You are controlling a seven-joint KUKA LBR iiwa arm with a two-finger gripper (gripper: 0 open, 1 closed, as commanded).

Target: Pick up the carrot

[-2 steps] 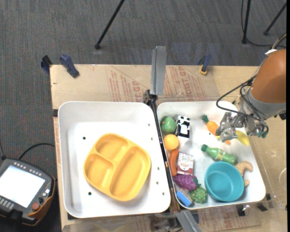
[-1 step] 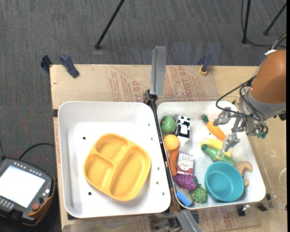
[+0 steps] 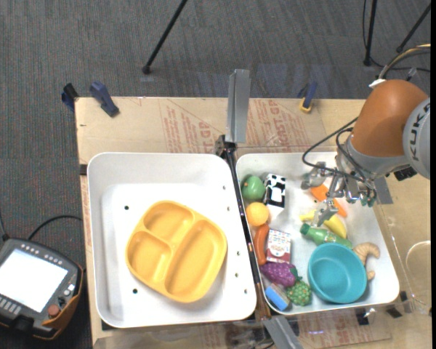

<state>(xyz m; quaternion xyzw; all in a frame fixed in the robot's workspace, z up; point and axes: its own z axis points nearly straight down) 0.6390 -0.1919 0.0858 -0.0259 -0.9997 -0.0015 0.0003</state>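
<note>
In the right bin [image 3: 387,264], an orange tapered piece that looks like the carrot [image 3: 319,193] lies near the far right, partly hidden by the gripper. The gripper [image 3: 337,195] hangs low right over it, below the orange wrist band [image 3: 381,122] of the arm reaching in from the right. More orange shows past the gripper, by the yellow piece [image 3: 335,226]. I cannot tell whether the carrot is touched or held.
The right bin also holds a green apple [image 3: 253,187], a black-and-white carton [image 3: 276,190], an orange ball [image 3: 256,214], an orange-red stick [image 3: 261,241], a small box [image 3: 278,245], grapes [image 3: 279,273], a green bottle [image 3: 321,234] and a teal bowl [image 3: 337,271]. A yellow divided plate [image 3: 176,249] lies in the left bin [image 3: 102,195].
</note>
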